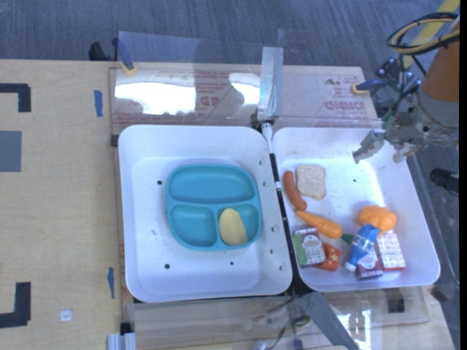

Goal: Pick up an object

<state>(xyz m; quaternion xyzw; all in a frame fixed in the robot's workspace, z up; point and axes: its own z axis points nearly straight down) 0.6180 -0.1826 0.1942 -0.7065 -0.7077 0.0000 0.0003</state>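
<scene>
While hovering at two o'clock above the right bin (419, 217), gripper (384, 149) spread open, gripping nothing; toast slice (311, 181) lying toward eight o'clock.

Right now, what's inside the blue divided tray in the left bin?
One yellow potato-like piece lies in the blue tray's lower right compartment. The plate floor under it is hidden.
</scene>
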